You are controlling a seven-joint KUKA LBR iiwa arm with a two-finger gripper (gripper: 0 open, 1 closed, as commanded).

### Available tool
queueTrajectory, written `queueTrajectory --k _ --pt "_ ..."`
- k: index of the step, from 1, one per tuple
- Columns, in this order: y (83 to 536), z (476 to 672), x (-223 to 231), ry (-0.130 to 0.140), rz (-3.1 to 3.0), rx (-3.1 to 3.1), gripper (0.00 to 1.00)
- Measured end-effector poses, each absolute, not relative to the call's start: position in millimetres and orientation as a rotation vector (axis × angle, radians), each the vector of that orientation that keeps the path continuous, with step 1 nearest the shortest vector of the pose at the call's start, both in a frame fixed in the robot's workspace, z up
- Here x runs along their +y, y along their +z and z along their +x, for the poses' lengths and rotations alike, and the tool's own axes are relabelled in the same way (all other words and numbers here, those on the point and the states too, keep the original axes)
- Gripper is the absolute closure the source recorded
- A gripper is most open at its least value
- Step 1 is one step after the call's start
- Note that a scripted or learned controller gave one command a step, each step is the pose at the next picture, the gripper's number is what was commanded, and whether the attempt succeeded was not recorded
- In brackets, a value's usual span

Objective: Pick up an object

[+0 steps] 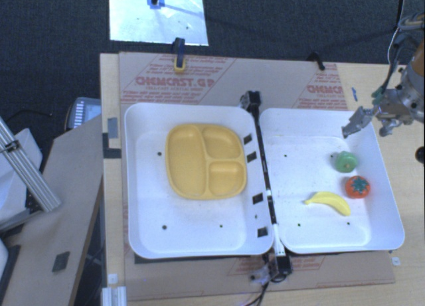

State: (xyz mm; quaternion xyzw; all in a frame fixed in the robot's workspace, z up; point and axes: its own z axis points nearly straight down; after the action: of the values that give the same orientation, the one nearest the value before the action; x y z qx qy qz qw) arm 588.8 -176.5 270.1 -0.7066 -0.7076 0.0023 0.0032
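Three toy foods lie in the right bin (312, 231): a green round fruit (344, 161), a red tomato-like piece (356, 186) just below it, and a yellow banana (329, 202) to their lower left. My gripper (370, 125) hangs over the bin's upper right corner, above and slightly right of the green fruit. It is open, its two fingers spread apart, with nothing between them.
The left bin (146, 231) holds a yellow divided plate (206, 160). A black hinge strip (261, 178) runs between the bins. Both bins rest on a cardboard sheet (219, 79) on the bench. A yellow clamp (179, 59) sits at the sheet's far edge.
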Motion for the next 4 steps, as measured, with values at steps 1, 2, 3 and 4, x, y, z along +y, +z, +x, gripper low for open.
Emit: queueTrajectory --k 1,2,3,4 --pt "275.7 590.7 -176.1 -0.001 -2.219 -2.227 0.0" --pt "234.0 592.7 -175.4 0.001 -2.219 -2.223 0.0" --pt "192.1 595.6 -175.7 0.001 -2.22 -2.222 0.0" --pt "130.4 596.4 -173.6 0.0 -2.22 -2.222 0.0"
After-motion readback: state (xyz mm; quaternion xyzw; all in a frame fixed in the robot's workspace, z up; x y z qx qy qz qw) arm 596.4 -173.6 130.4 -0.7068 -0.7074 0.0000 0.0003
